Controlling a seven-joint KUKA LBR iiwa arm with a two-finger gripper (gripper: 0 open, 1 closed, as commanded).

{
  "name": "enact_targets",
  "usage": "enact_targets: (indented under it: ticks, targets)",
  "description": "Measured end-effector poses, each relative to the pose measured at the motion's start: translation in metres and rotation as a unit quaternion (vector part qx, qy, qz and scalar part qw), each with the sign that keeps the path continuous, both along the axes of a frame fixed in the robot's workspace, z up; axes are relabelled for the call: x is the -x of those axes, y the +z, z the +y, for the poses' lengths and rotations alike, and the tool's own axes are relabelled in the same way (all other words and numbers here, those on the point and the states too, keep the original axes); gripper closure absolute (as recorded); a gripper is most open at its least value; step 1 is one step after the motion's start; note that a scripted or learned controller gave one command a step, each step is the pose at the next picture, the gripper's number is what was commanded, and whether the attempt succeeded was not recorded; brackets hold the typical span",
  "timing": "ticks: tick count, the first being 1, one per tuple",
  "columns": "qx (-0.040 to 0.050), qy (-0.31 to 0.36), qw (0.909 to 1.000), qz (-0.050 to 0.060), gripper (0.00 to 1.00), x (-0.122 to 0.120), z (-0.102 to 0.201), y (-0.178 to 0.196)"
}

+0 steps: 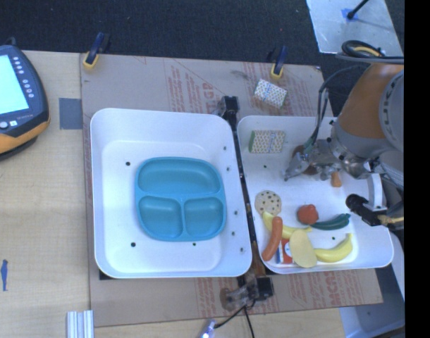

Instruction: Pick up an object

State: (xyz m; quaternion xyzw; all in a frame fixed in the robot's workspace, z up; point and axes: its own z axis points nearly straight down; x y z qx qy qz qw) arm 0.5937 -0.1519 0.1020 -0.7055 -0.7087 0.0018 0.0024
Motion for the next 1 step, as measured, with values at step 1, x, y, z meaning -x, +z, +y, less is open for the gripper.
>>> enact_targets:
  ticks: [1]
  targets:
    - [0.0007,-0.001,1.0000,-0.004,0.00,-0.0560,0.0034,-0.0080]
